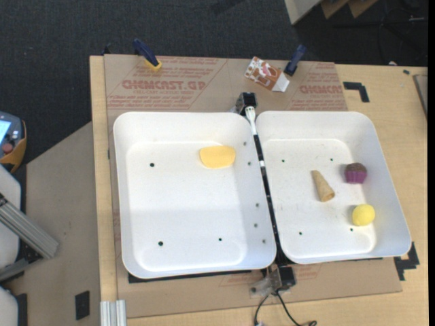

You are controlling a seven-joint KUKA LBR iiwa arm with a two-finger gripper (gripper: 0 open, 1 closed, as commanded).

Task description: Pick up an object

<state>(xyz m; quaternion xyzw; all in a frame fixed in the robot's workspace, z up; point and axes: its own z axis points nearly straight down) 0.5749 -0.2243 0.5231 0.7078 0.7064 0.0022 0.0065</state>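
A flat yellow oval piece (217, 157) lies in the left bin (136, 182), near its far right side. In the right bin (380, 141) rest a tan cone-shaped object (323, 185), a small purple object (355, 173) and a yellow ball (363, 214). The purple object sits to the right of the cone, and the yellow ball lies nearer the front, below the purple one.
Two blue clamps (147, 54) (295, 59) hold the brown board at its far edge. A small red and white packet (266, 74) lies on the board behind the bins. A black strip (262, 175) runs between the two bins.
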